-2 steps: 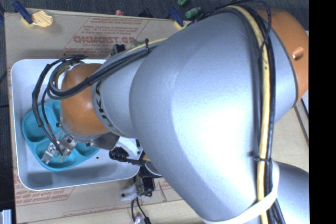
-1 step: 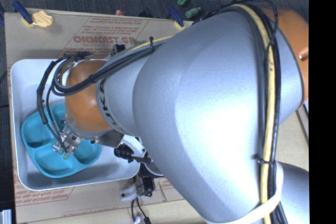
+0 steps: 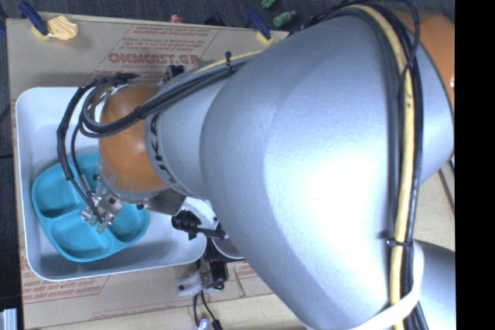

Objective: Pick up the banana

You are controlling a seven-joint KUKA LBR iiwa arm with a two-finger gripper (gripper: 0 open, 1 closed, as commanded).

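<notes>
The big grey arm reaches in from the right and covers most of the bench. Its orange band hangs above the left white bin, and the wrist points down into this bin. Under the wrist lies a blue tray with compartments. Small metal parts of the gripper are just above the blue tray, but if the jaws are apart or together I cannot tell, because the wrist hides them. The banana I cannot find; it may be hidden under the arm. So I judge the task is not finished: nothing yellow is seen lifted, and the grasp and the lift are left to do.
</notes>
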